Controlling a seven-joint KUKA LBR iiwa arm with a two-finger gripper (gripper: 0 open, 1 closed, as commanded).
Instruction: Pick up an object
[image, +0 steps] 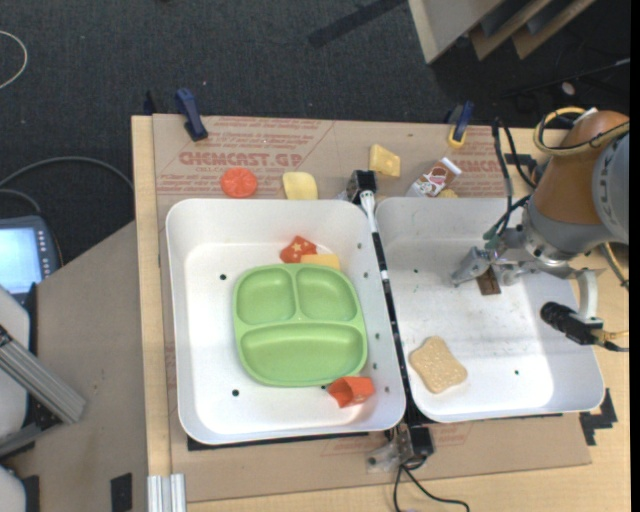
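While I am hovering my end effector (487, 272) over the right white plastic bin (560, 395), apparently clenching a small brown block (489, 285) at its tips, I am risking losing it because the grip is looking shallow and off-centre.

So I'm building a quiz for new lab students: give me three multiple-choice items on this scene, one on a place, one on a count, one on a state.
1. Where does the bread slice lie?
A. right bin
B. left bin
C. on the cardboard

2. How many compartments has the green plate?
A. two
B. three
C. five

3. How does the green plate sit?
A. upside down
B. on edge
C. flat, open side up

Answers: 1 A, it rests on the right bin floor near the front; 2 B, two small ones above one wide one; 3 C, its hollows face the camera.
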